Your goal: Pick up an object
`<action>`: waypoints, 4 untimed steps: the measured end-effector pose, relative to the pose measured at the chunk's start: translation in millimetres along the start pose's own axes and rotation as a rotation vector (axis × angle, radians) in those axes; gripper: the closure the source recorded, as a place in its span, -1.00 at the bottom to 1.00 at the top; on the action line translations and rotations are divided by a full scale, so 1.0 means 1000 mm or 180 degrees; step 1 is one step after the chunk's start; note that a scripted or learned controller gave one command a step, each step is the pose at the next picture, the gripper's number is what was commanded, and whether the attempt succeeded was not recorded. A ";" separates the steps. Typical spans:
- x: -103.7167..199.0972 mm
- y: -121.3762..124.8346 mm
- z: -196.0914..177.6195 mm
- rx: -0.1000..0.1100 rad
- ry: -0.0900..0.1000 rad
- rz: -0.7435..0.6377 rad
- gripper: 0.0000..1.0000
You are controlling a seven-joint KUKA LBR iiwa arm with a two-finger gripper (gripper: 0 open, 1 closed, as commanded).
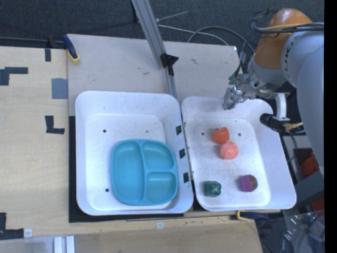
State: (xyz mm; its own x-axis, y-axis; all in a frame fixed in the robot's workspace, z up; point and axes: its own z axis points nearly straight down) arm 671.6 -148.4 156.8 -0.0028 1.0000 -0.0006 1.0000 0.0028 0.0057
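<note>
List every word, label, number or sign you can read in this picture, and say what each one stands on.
None can be read: no words, numbers or brand marks show.
The dark grey tape shapes on the wooden bench are plain marks, not letters.
The blue divided tray, both white bins and the small objects bear no lettering.

Robotics lab or test cell, seen from above. Pale wooden worktop (31, 157) marked with grey tape patches (59, 87), carrying two shallow white bins (84, 141) side by side. Grey industrial arm (308, 73) with an orange band (279, 33) reaching in from the right. Loose cables (210, 33) trailing over dark carpet (79, 7). Slanted aluminium rail (150, 28) clamped behind the bins. Blue-handled clamp (71, 47) at the board's corner.
</note>
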 end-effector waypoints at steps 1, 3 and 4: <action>0.005 0.008 -0.047 0.0002 0.0000 0.0001 1.00; 0.048 0.001 -0.081 0.0026 0.0004 -0.0008 1.00; 0.103 -0.019 -0.086 0.0026 0.0006 -0.0010 1.00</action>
State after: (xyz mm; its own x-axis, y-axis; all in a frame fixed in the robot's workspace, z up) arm 651.8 -45.5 242.7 -0.0060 1.0000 0.0013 1.0000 0.0060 -0.0025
